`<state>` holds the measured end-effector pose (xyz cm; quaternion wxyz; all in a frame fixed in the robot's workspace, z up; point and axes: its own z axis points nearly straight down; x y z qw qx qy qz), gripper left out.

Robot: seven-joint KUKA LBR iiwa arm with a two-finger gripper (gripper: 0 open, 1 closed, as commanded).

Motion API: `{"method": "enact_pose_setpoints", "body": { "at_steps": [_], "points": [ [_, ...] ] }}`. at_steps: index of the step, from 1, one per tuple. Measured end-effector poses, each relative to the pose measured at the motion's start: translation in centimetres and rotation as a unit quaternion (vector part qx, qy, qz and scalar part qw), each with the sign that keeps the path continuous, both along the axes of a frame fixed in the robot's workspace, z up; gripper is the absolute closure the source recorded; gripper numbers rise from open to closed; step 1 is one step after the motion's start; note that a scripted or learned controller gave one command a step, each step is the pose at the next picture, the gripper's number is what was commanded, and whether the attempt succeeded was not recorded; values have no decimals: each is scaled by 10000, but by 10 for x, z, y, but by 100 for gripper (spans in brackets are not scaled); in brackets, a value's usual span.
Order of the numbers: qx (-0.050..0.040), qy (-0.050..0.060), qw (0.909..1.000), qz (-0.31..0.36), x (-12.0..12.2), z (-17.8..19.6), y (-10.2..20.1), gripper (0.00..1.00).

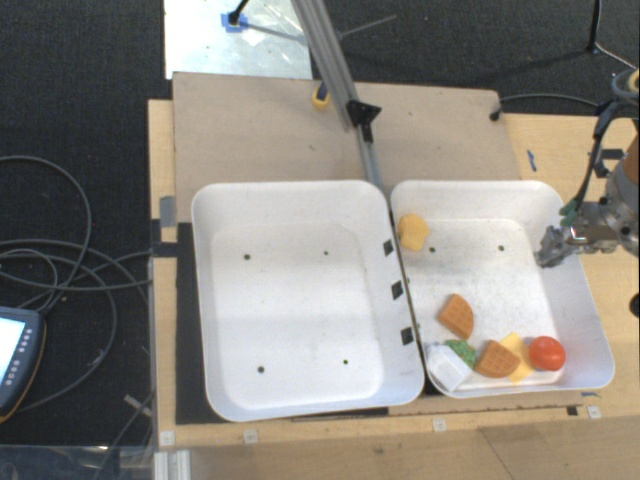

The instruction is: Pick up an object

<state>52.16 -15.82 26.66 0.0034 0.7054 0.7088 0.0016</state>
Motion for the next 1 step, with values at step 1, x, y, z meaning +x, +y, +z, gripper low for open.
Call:
{"method": "enact_pose_setpoints", "body": {
  "at_steps": [1],
  "points": [
    [25, 24, 10000, 31, -2, 4, 59, 100]
  ]
}}
